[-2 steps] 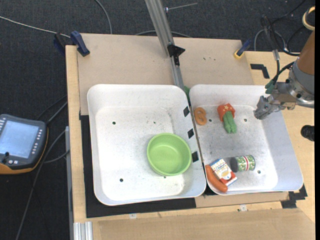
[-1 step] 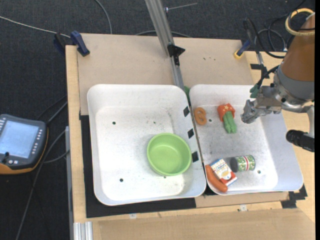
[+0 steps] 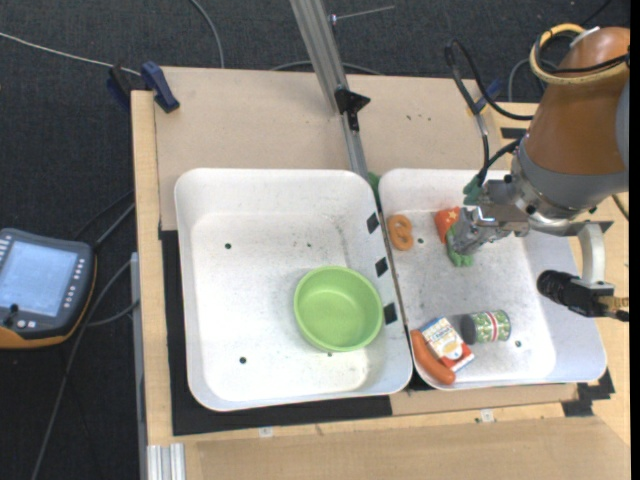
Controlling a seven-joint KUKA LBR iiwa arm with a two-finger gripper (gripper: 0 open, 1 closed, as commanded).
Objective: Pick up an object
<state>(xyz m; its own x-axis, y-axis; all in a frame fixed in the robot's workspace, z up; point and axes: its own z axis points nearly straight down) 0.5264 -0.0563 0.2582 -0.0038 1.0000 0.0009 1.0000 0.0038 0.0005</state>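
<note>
- Can see the tool (image 3: pixel 467 238) low inside the right bin (image 3: pixel 545 363), pointing down at the floor of its far half, on the grey arm (image 3: pixel 575 158) with the orange band.
- Cannot tell how far the tool is open, nor whether it has hold of anything; too small and crowded there to judge.
- Right at the tool's tip, on its near side: a small green object (image 3: pixel 461 258), touching or very nearly touching the tool, possibly pinched by it.
- Just beside the tool, to its left in the view and a little farther back: a red-orange piece (image 3: pixel 446 222).
- Farther left of the tool, near the wall where the bins meet: an orange ring-shaped piece (image 3: pixel 401 231), lying flat.
- Nearer the camera than the tool, well apart from it: a dark can with a green label (image 3: pixel 487 325) on its side, its left end against a small carton (image 3: pixel 446 335).
- Beyond the carton, farther again from the tool, by the bin's near left corner: an orange sausage-like piece (image 3: pixel 430 363).
- Well to the left of the tool, in the left bin (image 3: pixel 250 268): a green bowl (image 3: pixel 338 308), upright.
- Under both bins: a pale surface (image 3: pixel 260 118).
</note>
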